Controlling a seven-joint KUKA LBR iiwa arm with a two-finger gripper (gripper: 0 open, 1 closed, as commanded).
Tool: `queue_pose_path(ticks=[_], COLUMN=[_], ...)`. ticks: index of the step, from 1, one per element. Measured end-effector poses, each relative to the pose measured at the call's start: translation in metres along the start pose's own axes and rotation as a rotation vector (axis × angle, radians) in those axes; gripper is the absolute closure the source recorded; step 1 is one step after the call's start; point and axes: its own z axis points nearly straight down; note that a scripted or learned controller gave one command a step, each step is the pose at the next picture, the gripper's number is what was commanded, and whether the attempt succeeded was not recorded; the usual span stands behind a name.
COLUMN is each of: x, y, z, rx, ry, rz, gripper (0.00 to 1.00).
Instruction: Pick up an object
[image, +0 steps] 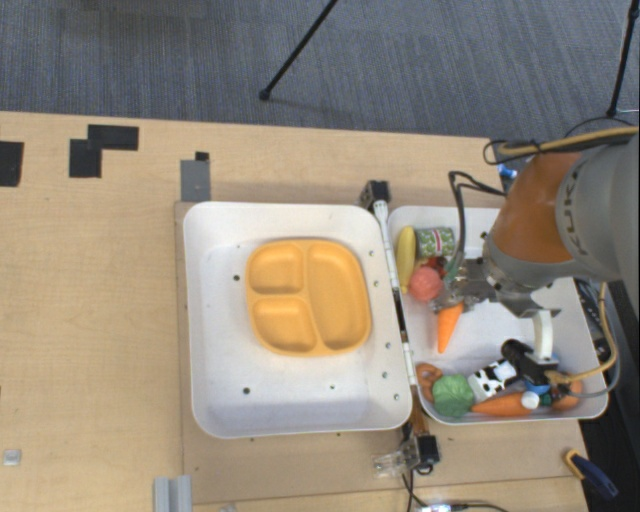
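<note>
On the surface (90, 300) we saw the left bin (220, 400) holding a yellow divided plate (305, 297). In the right bin (570, 330), the end effector (457, 300) pinched the top of a small carrot (448, 327) below a pink ball (426, 284).

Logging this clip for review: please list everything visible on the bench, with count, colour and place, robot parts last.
Bins: two, white, side by side.
Divided plate: one, yellow-orange, in left bin.
Banana: one, yellow, right bin, far left corner.
Can: one, green, beside banana.
Pink-red fruit: one, below can.
Carrot: one, orange, right bin centre.
Green vegetable: one, near edge.
Cow toy: one, black-white, near edge.
Arm: one, grey-orange, over right bin.
</note>
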Motion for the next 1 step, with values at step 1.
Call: queue_pose_path(ticks=[1], x=[0.056], y=[-0.0302], z=[-0.0873], rx=[0.008], ry=[0.001], rz=[0.059], gripper=[1.0])
